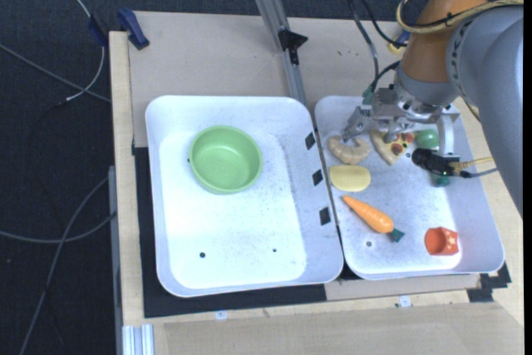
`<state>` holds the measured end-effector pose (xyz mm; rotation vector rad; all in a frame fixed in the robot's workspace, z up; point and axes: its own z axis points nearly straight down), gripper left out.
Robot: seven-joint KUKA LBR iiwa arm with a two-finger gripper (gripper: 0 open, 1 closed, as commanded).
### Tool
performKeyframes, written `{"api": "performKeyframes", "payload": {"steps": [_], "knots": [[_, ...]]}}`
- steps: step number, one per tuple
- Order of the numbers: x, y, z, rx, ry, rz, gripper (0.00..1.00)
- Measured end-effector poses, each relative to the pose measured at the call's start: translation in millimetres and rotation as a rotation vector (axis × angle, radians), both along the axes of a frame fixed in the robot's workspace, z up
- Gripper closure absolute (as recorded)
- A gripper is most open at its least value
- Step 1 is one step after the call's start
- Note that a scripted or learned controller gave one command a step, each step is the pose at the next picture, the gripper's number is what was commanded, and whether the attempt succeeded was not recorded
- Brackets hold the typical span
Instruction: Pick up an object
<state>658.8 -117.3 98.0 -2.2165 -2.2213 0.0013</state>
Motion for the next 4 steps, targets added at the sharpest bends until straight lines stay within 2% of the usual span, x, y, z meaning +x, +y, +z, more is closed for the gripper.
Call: {"api": "performKeyframes", "payload": {"steps": [1, 2, 3, 4], "knots": [[1.0, 0.3, 13.8, 0.001, -0.003, -0.001, 1.0], [5.2, 0.6, 81.3, -0.001, -0.011, -0.001, 1.0], [7.1, 1.1, 122.4, -0.002, -0.011, 0.0, 1.0], [7.6, 61.2, 137.4, 0.001, -0.009, 0.005, 1.0]]}}
